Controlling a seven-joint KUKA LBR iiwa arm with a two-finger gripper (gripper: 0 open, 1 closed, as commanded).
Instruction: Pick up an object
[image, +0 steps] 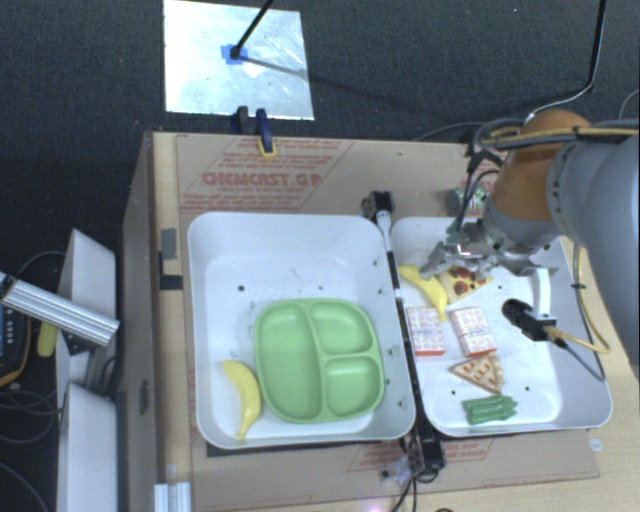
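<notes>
As the arm reached in over the right bin (585, 400), its gripper (462, 258) hung low near the bin's far left corner, just above a banana (428, 287) and a pizza slice (466, 282). Whether the gripper was open or closed on anything could not be told from above. The banana lay just toward the bin's near-left side from the gripper, its long axis running from the left wall toward the bin's middle, apparently the nearest pick.
</notes>
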